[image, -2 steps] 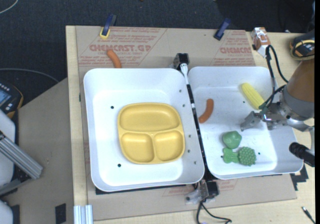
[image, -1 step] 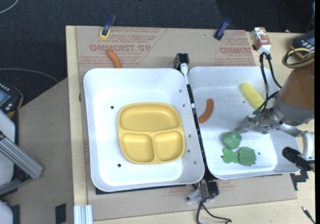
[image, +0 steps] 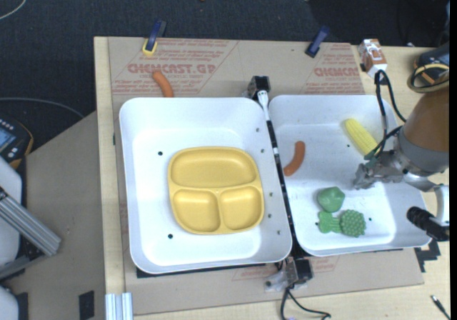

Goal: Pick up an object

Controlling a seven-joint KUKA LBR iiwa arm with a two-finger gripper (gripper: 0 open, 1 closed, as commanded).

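**Gripper low in right bin, nothing held**

Fingers of the gripper (image: 365,176) point down and leftward over the floor of the right bin (image: 314,115), near its right wall; whether they stand apart or together cannot be told, and nothing is seen between them. Nearest candidates: a corn cob (image: 359,136) toward the far right corner, a green pepper (image: 330,198) and broccoli (image: 344,223) by the near edge, a sausage (image: 294,158) along the left wall. Such scatter probably leaves room for a grasp. Left bin (image: 143,168) carries a yellow divided plate (image: 214,190).
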